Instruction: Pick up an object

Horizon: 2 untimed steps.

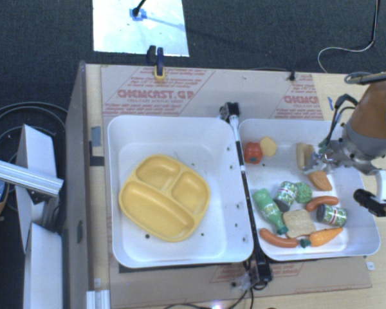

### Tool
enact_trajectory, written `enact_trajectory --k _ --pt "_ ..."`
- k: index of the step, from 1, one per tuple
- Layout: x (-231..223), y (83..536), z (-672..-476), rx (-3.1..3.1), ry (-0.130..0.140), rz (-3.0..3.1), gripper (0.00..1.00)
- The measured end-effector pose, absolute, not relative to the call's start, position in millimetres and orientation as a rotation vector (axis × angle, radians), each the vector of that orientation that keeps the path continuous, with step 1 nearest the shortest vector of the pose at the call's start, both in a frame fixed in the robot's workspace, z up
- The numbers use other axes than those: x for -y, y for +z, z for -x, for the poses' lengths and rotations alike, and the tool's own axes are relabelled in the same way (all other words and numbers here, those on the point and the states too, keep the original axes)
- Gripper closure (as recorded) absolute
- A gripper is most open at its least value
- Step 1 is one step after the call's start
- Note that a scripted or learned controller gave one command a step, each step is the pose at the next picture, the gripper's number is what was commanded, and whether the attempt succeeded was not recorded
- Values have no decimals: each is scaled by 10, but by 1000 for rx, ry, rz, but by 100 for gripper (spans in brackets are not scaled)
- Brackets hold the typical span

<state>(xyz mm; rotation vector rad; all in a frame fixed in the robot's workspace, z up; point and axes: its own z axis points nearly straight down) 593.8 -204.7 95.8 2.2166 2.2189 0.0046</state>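
Grey pincer [323, 159] sits low in the right bin [363, 237], its grip impossible to tell, arm cropped.

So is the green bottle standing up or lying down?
Lying down. The green plastic bottle rests on its side on the floor of the right white bin, its cap end pointing toward the slice of toast.

The left bin [125, 172] is mostly taken up by a yellow divided plate [165, 197], with bare floor along its edges. The right bin [363, 240] is crowded toward the lower frame with toy food [296, 211]; open floor lies along its upper edge. The arm [373, 118] blocks its right side.
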Motion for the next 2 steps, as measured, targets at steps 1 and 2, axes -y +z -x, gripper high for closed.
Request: enact_trajectory --k 1,2 --pt "1014 849 -6474 -2224 3 -2217 100" --pt "1857 846 -6211 -2220 -1 -2218 100"
